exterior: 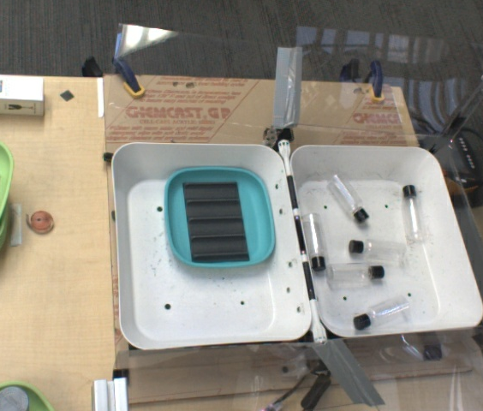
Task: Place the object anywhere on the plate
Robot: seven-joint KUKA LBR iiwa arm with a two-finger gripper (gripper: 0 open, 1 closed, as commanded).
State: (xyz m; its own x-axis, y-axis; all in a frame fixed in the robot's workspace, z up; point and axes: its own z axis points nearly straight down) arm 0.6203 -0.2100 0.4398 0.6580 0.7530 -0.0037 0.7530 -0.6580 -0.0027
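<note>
Gripper not in frame, so we can't tell its state. Right bin (447, 302) holds scatter of clear vials with black caps: one tilted near top (347, 200), one upright along right wall (411, 213), one against divider (313, 245), two mid-floor (363, 272), one at front (380, 313). Teal plate (263, 221) sits in left bin (139, 315), dark ridged insert on it. We reckon vials light, stiff, slick, prone to rolling — maybe brittle. Best bet: pinch across barrel mid-length, front vial looks most isolated.

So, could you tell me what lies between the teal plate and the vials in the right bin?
In the camera view, bare left-bin floor, then the two bins' adjoining rims, separate the plate from the vials.
</note>
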